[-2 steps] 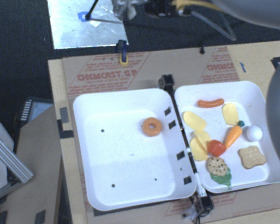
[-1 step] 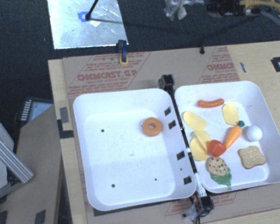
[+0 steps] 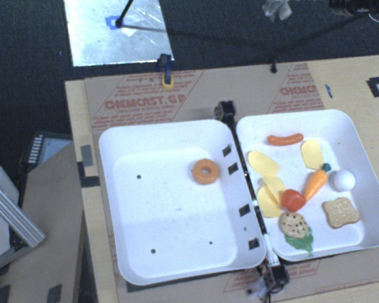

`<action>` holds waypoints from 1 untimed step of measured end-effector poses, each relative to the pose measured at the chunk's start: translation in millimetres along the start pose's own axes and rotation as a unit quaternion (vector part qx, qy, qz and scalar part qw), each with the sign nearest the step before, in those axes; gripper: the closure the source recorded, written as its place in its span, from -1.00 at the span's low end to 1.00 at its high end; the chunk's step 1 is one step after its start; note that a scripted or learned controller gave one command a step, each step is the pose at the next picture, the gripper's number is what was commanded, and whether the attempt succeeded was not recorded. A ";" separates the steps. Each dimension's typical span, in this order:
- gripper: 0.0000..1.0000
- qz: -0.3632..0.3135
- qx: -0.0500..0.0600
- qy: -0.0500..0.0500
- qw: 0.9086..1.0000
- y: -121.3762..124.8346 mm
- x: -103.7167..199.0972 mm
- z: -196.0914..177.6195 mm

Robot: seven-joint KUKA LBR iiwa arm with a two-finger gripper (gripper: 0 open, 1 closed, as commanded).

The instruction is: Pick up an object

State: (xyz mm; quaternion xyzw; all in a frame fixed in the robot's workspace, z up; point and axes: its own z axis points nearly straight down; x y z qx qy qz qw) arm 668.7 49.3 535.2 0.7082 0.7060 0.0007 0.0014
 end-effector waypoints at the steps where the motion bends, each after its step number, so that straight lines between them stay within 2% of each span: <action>1: 1.00 -0.005 0.003 0.001 1.000 -95.4 40.3 0.6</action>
